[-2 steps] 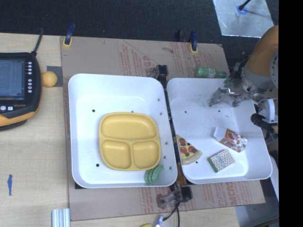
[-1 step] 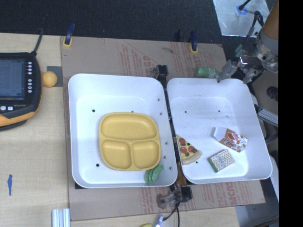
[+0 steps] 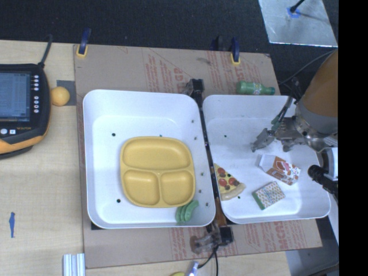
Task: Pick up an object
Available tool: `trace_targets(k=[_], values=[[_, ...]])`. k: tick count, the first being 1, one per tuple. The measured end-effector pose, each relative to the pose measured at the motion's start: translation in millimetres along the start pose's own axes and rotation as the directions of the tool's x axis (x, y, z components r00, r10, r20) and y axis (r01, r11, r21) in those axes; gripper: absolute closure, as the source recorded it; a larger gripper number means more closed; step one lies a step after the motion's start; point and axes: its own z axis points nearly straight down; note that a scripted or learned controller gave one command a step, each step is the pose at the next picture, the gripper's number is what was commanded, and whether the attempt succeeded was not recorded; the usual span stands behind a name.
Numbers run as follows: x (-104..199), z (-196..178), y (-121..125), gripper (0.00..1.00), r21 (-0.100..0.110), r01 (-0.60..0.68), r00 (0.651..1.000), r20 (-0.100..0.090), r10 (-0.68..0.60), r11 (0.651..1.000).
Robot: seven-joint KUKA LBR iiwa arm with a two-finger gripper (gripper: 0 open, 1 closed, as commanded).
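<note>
Pizza slice toy (image 3: 227,183) and two printed packets (image 3: 280,169) lie near the hand (image 3: 265,141); we read no lettering, and its fingers look spread, gripping nothing.

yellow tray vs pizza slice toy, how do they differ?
The yellow tray lies in the left bin; the pizza slice lies in the right bin, near the divide between them.
The tray is much larger than the pizza slice.
The tray is a rounded rectangle with three compartments; the pizza slice is a wedge.
The tray is plain yellow; the pizza slice has red and dark toppings.
Both lie flat, and the gripper touches neither.
</note>
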Motion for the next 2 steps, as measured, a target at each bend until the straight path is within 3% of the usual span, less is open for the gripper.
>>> trace_targets(k=[1, 2], values=[[-50, 21, -28, 0.0, 0.002, 0.0, 1.0, -0.001, 0.0, 1.0], [-38, 72, -24, 0.0, 0.002, 0.001, 1.0, -0.002, -0.001, 1.0]])
